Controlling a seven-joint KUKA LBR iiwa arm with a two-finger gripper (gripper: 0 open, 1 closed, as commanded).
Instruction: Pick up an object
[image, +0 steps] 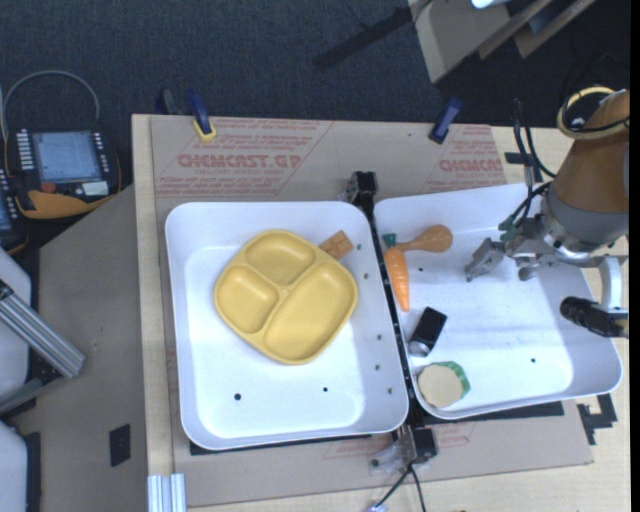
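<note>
Currently the claw (487, 258) hangs over the right bin (560, 370), its two fingers spread and nothing between them; it sits low near the bin's upper part, a posture that reads as readying for a descent rather than carrying; just beyond its tips lies a wooden spoon-like piece (428, 239), the nearest candidate to pick, and touching that piece's far end is an orange carrot (399, 279) lying along the bin wall; farther off, below and ahead of the claw, a small black block (428, 329) rests tilted, and past it a round tan-and-green piece (441, 383) sits in the bin's corner; well beyond, across the divider, the left bin (200, 380) holds a yellow divided plate (286, 297) with a small wooden block (336, 243) at its edge.
</note>
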